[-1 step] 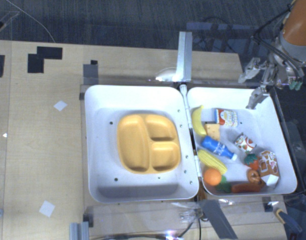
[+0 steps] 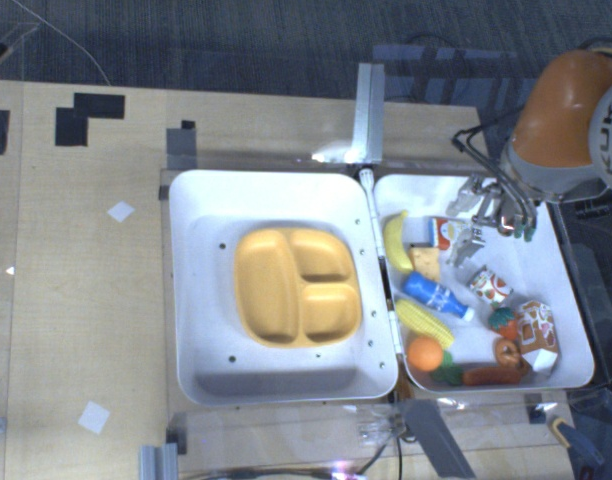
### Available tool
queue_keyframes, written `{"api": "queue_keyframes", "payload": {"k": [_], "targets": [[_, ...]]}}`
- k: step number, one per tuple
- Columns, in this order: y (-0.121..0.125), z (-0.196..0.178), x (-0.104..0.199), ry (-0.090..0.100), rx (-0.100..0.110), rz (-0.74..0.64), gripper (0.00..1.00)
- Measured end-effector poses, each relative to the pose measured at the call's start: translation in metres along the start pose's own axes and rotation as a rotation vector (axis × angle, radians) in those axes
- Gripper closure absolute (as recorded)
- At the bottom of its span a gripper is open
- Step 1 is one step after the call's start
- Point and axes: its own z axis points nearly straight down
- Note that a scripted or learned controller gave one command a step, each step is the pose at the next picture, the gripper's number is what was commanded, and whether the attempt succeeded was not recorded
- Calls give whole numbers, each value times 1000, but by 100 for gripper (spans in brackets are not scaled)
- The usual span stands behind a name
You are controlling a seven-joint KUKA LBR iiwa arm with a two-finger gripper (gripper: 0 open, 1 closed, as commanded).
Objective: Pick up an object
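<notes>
Fingers: honestly can't tell how they're set, they're just a small metallic blur from this high up.
Gripper point(image 2: 473, 230): hanging over the upper part of the right bin point(image 2: 571, 298), nothing visibly caught in it.
Closest stuff: a small red and white carton point(image 2: 445, 233) just left of the gripper, a tan cracker-looking piece point(image 2: 425, 261) below that, and a red and white can point(image 2: 490, 287) lying just below the gripper.
Rest of the pile: banana point(image 2: 395, 241) along the left wall, blue bottle point(image 2: 435, 296) lying slanted mid-bin, corn cob point(image 2: 424, 320) under it, orange point(image 2: 424, 354) near the bottom left corner.
Bottom right corner: a red and white box point(image 2: 537, 333) with some red and green bits next to it that are too small to name.
Arm point(image 2: 566, 118): orange band and grey body coming in from the upper right, cables trailing down to the wrist.
Left bin point(image 2: 201, 268): holds a yellow divided tray point(image 2: 297, 285), sitting flat about in the middle.
</notes>
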Motion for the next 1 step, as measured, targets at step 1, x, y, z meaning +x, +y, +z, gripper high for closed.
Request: {"api": "queue_keyframes", "payload": {"k": [1], "targets": [[-29, 29, -23, -8, 0, 276, 0]]}}
